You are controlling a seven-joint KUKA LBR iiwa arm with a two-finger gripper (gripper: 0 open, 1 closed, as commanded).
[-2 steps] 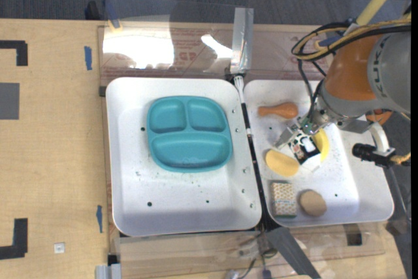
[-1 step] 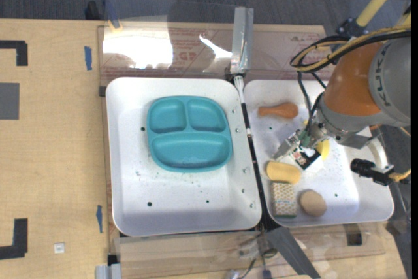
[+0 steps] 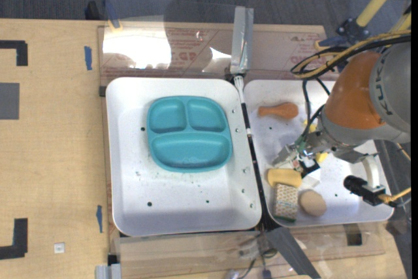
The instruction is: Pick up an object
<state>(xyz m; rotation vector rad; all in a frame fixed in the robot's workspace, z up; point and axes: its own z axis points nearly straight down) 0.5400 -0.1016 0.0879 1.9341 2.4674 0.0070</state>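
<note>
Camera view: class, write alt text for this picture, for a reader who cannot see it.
A grey and orange robot arm reaches from the right, its gripper low over the right bin, which holds an orange drumstick-shaped toy, a yellow piece, a tan patterned block and a beige egg. The left bin holds a teal divided plate.

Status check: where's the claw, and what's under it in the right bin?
Claw low in right bin, nothing seen gripped. Yellow piece just below it. Woven block and tan egg close beside. Drumstick apart, up top.
</note>
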